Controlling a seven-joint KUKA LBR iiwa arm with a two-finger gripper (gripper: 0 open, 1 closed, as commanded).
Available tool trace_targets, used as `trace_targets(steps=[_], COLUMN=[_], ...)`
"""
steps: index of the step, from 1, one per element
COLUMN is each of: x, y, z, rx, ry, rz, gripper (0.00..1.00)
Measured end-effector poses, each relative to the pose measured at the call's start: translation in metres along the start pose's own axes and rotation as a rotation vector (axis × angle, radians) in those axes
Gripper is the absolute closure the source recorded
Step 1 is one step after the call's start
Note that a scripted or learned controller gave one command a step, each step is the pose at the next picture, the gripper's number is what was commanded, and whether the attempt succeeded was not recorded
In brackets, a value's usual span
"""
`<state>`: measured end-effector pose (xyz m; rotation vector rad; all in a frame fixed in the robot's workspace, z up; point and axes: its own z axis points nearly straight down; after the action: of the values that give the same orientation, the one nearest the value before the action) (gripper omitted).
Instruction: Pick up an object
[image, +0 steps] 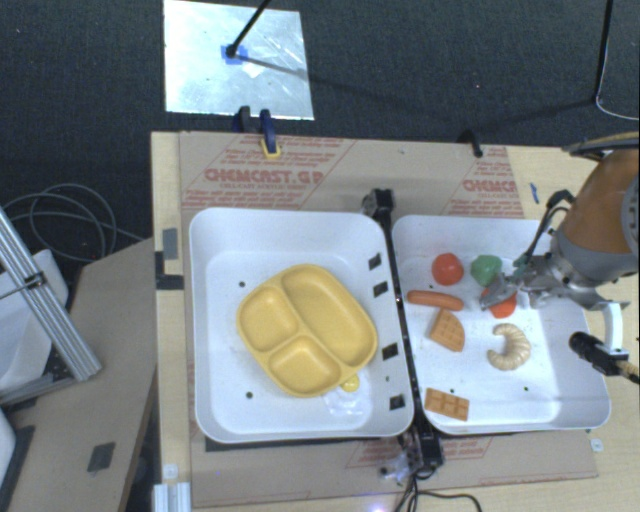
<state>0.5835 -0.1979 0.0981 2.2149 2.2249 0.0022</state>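
The right bin holds several toy foods: a red tomato, a green pepper, a sausage, an orange wedge, a croissant and a brown waffle piece. My gripper reaches in from the right and hangs low just below the green pepper. A small red-orange piece lies right at its tip, above the croissant. Whether that piece is gripped is not visible from this angle.
The left bin carries a yellow divided plate, with a small yellow bit at its lower right edge. A black divider with clips runs between the bins. The arm's orange band sits over the right bin's far right side.
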Motion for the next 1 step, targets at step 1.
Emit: trace_targets(steps=[1], x=[-0.0007], y=[0.0011], z=[-0.0103], rx=[-0.003], ry=[-0.001], rz=[0.000], gripper=[1.00])
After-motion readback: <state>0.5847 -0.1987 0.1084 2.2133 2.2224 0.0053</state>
